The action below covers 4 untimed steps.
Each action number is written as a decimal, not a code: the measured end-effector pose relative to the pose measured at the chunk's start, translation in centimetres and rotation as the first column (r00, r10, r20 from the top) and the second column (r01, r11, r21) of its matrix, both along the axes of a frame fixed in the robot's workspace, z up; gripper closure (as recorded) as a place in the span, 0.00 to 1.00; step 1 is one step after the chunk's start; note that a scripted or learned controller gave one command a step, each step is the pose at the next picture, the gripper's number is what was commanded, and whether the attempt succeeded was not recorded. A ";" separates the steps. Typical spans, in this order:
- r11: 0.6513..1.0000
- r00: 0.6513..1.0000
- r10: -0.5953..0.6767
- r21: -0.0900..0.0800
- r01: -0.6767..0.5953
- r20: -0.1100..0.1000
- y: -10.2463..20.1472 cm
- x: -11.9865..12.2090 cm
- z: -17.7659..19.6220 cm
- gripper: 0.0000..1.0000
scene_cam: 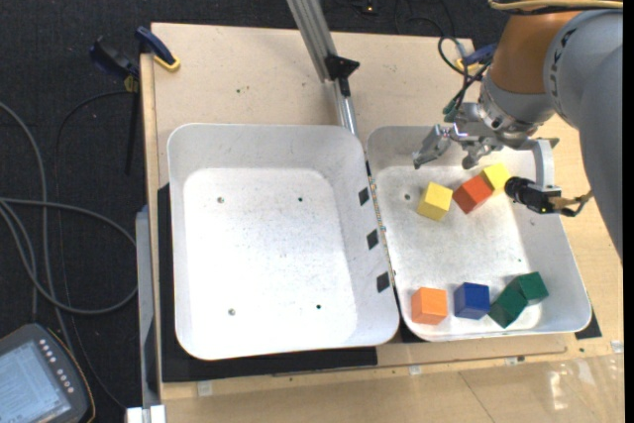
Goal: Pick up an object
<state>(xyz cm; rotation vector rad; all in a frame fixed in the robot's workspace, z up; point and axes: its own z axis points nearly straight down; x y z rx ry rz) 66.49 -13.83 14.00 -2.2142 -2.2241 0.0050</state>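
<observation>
Claw (451, 150) hangs above yellow cube (434, 201); its fingertips' spacing is unclear.

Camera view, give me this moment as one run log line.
tool above right bin, far end | holding: nothing seen | nearest: yellow cube, red cube | left bin: no blocks
</observation>
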 end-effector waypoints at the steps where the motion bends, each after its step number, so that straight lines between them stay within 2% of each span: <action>1: 1.000 1.000 0.000 0.000 0.000 0.000 0.1 -0.1 -4.8 0.00; 2: 1.000 1.000 0.000 -0.001 0.000 0.008 0.1 0.1 -3.3 1.00; 3: 1.000 1.000 -0.002 -0.002 0.002 0.013 0.4 -0.1 3.0 1.00; 4: 1.000 1.000 -0.003 -0.002 0.003 0.012 0.0 0.0 7.5 1.00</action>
